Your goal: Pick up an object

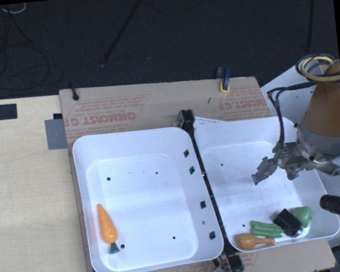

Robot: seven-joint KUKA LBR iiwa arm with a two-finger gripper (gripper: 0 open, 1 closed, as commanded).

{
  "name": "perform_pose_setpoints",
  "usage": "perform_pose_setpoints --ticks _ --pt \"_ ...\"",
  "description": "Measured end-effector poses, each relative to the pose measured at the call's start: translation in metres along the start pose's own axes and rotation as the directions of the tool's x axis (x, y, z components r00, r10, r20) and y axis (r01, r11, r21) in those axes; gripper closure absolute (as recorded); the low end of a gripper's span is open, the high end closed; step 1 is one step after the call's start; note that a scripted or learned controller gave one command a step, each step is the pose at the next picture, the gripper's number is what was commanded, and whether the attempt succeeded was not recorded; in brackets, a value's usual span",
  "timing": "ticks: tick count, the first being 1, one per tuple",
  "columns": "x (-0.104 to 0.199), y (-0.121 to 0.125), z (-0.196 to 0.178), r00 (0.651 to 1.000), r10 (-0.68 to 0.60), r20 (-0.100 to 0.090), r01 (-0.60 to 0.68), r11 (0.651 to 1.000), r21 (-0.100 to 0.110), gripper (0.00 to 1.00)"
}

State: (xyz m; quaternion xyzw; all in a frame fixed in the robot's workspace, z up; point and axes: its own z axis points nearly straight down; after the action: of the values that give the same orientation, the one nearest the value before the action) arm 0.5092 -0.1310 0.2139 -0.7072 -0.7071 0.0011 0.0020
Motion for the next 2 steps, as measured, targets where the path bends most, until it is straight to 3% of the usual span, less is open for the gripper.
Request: perform_pose_setpoints --ticks 1,2 --pt "0.041 -0.0064 -0.1099 1.0 -0.006 0.001 0.006 1.0 -0.013 0.0" --pt "0.0386 -0.0074 -0.1126 1.0 -0.001 0.001 0.001 1.0 0.0 1.0"
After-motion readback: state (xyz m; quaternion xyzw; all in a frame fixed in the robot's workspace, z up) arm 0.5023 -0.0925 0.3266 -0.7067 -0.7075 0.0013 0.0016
